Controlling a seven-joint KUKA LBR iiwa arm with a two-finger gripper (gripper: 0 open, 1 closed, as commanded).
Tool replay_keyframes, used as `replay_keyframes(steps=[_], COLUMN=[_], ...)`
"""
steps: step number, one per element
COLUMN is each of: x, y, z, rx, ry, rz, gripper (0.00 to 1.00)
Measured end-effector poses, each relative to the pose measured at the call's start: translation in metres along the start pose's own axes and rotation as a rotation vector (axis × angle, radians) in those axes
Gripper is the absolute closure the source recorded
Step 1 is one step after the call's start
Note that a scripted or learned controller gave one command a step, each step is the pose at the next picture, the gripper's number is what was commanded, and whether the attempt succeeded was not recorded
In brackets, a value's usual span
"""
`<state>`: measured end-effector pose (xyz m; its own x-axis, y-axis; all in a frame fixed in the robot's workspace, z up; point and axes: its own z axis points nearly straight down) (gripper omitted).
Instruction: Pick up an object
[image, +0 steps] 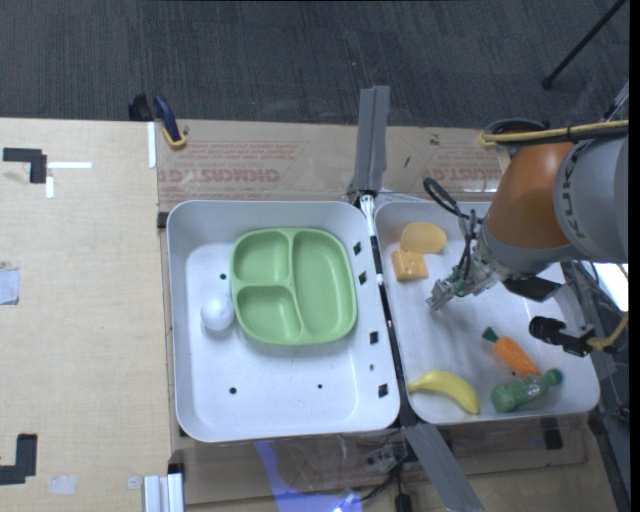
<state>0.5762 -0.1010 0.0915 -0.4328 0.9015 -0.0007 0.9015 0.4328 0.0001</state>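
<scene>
My arm (560, 195), grey metal with a glossy orange band above the wrist, reaches in from the right over the right shallow white plastic bin (590, 395), and my fingers (447, 292) hang low above its smooth floor, in the upper middle of that bin. They look small and dark-grey from this height, tangled with thin cables, and I cannot tell how far apart they stand; nothing shows between them. Just beside them, toward the bin's upper left corner, lie a rounded yellow-orange piece like a slice of bread (423, 237) and a blocky yellow wedge like cheese (408, 265), the two touching each other. Lower in the same bin rest a smooth curved yellow banana (446, 390) near the front wall, a tapered orange carrot with a green tip (511, 352) to the right, and a shiny green bottle-shaped object (524, 390) lying on its side just below the carrot. The left shallow white bin (190, 400) has a floor dotted with small dark holes and holds a pale green moulded plastic tray with three compartments (294, 285), rounded at the corners, and a small white ball (217, 315) touching the tray's left edge. Both bins sit on a tabletop (80, 330) of pale wood.
</scene>
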Motion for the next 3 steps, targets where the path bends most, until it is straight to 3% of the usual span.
replay_keyframes(steps=[1,2,3], x=[0.000,-0.027,-0.027], y=[0.000,0.058,0.059], z=[0.000,0.000,-0.009], rx=[0.000,0.004,0.005], ry=[0.000,0.001,-0.001], rz=[0.001,0.291,0.288], gripper=[0.00,0.00,1.00])
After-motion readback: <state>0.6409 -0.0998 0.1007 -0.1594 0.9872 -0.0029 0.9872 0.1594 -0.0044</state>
